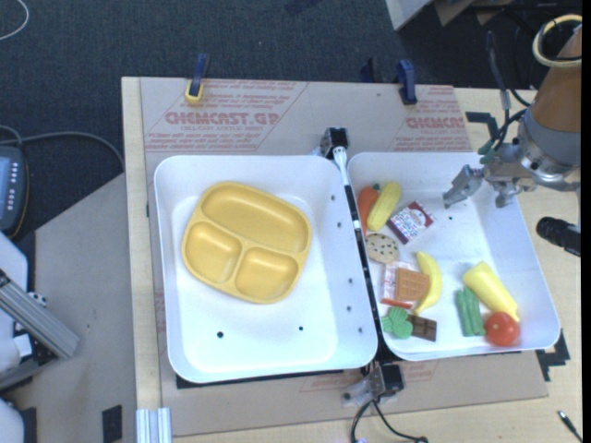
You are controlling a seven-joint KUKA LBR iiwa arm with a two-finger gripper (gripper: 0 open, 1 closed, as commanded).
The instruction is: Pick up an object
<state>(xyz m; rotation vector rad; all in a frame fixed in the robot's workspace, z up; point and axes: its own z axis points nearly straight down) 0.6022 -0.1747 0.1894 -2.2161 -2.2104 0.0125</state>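
Note:
The right bin holds small toy foods: a yellow banana and a red piece at its upper left, a dark red packet, a round cookie, a second banana, an orange-and-white wafer pack, green broccoli, a chocolate square, a yellow corn-like piece, a green bean pod and a red tomato. My gripper hangs over the bin's upper right part, fingers spread, nothing between them.
The left bin holds a yellow divided plate. Blue and yellow clamps pin the cardboard at the back. A black clip sits at the bins' shared top edge. Cables lie at the left.

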